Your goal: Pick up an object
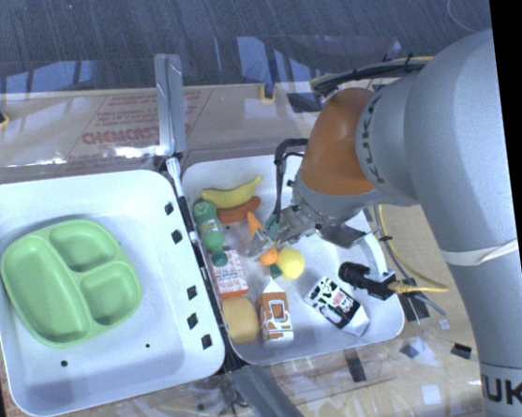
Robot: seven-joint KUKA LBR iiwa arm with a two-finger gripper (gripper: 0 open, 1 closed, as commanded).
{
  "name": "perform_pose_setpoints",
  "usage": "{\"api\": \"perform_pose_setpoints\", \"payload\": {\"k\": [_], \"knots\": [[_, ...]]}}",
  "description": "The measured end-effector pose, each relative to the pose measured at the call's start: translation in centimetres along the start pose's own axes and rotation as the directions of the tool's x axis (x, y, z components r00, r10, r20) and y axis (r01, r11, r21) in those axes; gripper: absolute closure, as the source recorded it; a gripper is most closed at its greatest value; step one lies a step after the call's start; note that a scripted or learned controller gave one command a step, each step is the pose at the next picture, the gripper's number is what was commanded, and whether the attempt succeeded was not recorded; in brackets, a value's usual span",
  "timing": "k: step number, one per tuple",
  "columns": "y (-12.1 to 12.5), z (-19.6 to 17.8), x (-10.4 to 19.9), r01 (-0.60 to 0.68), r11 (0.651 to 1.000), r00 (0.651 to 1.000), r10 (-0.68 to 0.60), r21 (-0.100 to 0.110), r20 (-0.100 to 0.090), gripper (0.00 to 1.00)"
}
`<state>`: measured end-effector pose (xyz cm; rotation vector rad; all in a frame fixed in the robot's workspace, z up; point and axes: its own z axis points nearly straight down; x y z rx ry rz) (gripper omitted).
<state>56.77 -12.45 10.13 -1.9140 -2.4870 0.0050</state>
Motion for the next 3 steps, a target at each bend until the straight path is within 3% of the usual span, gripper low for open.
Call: {"api": "perform_pose_setpoints", "payload": {"k": [1,2,3], "knots": [[3.3,-13.0,2.9,0.188,0.982,0.982,-0.188,-0.001,0.001,1.0],[4.2,-18.5,3.6,0.013,1.0,1.0,-0.013,0.0,0.001,1.0],[3.8,-19.3,3.9,0.168,0.986,0.986,-0.168,-0.001,0.001,1.0]]}}
